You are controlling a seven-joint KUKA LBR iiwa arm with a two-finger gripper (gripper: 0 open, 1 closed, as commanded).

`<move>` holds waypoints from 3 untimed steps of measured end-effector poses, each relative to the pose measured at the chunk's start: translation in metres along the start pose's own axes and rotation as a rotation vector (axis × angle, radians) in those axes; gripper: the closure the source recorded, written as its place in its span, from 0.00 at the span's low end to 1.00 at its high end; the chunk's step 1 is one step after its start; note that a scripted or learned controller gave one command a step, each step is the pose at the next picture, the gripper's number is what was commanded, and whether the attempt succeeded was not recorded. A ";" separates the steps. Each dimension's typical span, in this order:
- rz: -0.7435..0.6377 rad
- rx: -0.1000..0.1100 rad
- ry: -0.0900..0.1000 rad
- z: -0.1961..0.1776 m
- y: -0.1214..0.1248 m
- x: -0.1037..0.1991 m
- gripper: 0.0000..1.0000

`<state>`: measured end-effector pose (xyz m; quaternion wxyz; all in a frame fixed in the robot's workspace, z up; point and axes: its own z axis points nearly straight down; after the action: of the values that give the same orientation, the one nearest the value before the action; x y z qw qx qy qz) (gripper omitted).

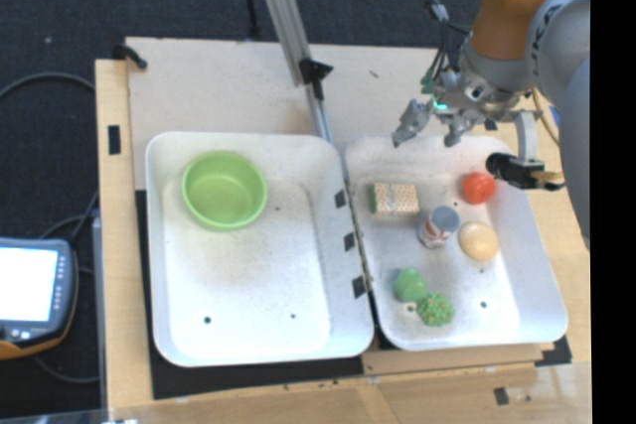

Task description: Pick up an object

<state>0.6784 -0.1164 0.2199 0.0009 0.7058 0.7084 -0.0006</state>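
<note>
Dark carpet surrounds a pale wooden table (pixel 199 84) that carries two shallow white bins side by side; an aluminium post rises from the table's back edge.

Camera view, left bin (pixel 179 313): holds a single green bowl (pixel 225 191), upright, near the back left corner. The rest of this bin serves, by judgement, as the drop area, so it is kept free of the loose items.

Camera view, right bin (pixel 527 303): holds the loose items, presumably gathered here as the picking stock. A tan sponge block with a green edge (pixel 395 199) lies toward the back left. A small can (pixel 437 226) stands near the middle, with a pale yellow ball (pixel 478 240) just beside it on the right. A red ball (pixel 478 187) sits toward the back right. Two green pieces (pixel 422 298) lie close together at the front.

Hand (pixel 430 127): hangs above the back rim of the right bin, fingers spread, nothing between them. The arm reaches in from the right, wrist pointed downward.

Relation to target: no item is under the hand. The sponge block is nearest, forward and slightly left of it; the red ball is forward and to the right. Judgement: the hand is staged over the bin before a descent, with the pick not yet begun.
</note>
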 end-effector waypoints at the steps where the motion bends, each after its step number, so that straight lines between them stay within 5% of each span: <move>1: -0.001 0.005 0.000 0.061 -0.004 0.006 0.00; 2: 0.002 0.005 0.000 0.114 -0.005 0.004 0.00; 3: 0.001 -0.003 -0.001 0.098 -0.003 0.003 1.00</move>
<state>0.6755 -0.1132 0.1218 0.0024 0.7061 0.7081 0.0000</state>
